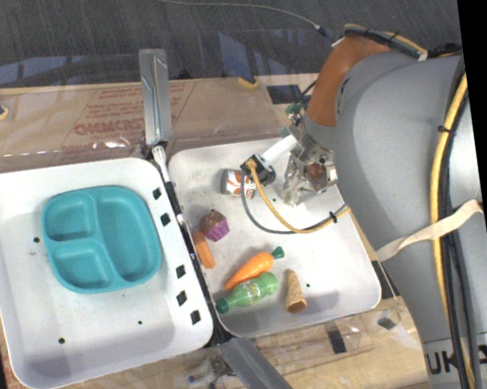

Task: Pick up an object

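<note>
In the upper right part of the right bin [359,258], low over the white floor: the gripper [308,176], metallic and boxy, hung from the bulky grey arm [398,151] with its orange band. Clenched or released, impossible to tell from this slanted angle; nothing seen grasped. Trailing below it, a thin yellow cable [274,221], looped across the bin floor.

Just left of the gripper, apart from it: a small crumpled can [233,182], white and red, lying on its side. Lower and further left, a purple cupcake toy [216,226], ridged at the base. Against the bin's left wall, a slim orange stick [204,249], lengthwise along the divider. Toward the lower middle, a smooth orange carrot [253,266] with a green tip, tilted; directly beneath and nearly touching, a glossy green bottle [249,292] on its side. Just right of the bottle, a tan waffle-textured cone [293,291], point downward in the frame.

In the left half of the frame, inside the left bin [32,342], shallow with rounded corners: a teal divided plate [102,236], smooth plastic, three compartments, flat on the floor.
</note>
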`<state>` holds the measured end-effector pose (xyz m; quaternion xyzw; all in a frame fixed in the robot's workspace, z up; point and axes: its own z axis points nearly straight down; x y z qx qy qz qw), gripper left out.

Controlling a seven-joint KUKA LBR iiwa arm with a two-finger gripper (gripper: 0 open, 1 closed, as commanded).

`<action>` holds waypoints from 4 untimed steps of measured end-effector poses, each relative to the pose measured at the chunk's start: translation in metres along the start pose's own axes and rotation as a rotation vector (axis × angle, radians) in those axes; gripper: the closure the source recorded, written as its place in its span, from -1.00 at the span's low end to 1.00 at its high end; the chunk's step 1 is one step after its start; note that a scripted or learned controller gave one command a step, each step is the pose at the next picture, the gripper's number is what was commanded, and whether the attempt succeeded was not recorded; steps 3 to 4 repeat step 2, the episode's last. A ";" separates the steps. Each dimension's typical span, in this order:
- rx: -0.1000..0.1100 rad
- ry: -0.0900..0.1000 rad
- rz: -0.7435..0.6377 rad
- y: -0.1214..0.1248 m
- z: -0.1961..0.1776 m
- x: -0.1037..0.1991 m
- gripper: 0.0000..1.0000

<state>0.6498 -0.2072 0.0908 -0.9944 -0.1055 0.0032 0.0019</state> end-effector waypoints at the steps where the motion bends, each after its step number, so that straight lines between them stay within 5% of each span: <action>1: 0.001 0.002 -0.006 -0.002 -0.011 0.002 1.00; 4: 0.003 0.002 -0.010 -0.003 -0.021 0.002 1.00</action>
